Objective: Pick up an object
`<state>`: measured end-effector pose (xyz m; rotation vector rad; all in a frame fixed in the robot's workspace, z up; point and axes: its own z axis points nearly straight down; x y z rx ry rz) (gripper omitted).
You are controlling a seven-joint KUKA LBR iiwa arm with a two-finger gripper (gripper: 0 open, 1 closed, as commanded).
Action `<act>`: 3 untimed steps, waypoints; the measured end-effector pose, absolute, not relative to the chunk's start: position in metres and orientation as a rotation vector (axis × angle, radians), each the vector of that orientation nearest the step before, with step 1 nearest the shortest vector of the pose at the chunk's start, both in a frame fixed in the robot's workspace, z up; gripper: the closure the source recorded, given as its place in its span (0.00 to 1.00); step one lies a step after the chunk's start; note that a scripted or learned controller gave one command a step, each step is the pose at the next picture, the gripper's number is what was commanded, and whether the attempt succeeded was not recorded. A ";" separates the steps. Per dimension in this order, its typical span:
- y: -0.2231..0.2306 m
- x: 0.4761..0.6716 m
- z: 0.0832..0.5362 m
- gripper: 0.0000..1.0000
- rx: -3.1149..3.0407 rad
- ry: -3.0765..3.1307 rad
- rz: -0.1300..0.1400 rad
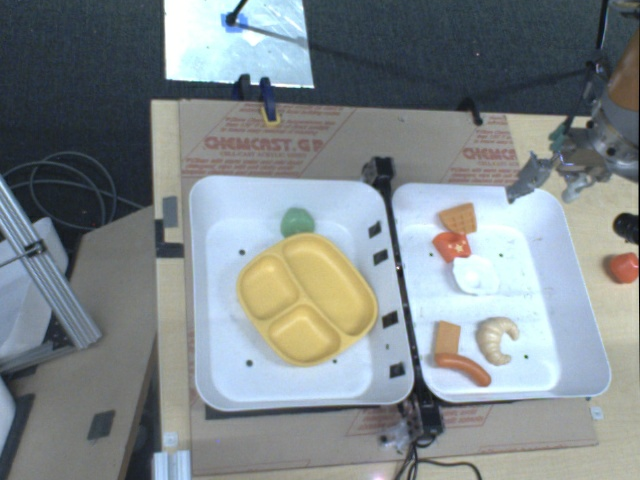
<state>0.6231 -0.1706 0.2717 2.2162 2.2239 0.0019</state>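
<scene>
Left bin [215, 268] — yellow tray [305, 298], green ball [297, 221], right bin [560, 298] — toy foods, gripper [553, 180] spread, holding nothing

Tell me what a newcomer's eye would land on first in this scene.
The bright yellow three-compartment tray in the left bin dominates, with a small green object at its far edge. The right bin holds scattered toy food: an orange cracker, a red piece, a croissant and a sausage. The tool sits above that bin's far right corner.
</scene>
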 end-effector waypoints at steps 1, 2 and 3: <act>-0.209 0.563 0.193 0.00 2.230 2.221 -0.008; -0.195 0.615 0.108 0.00 2.212 2.226 0.003; -0.118 0.673 0.086 0.00 2.203 2.232 0.011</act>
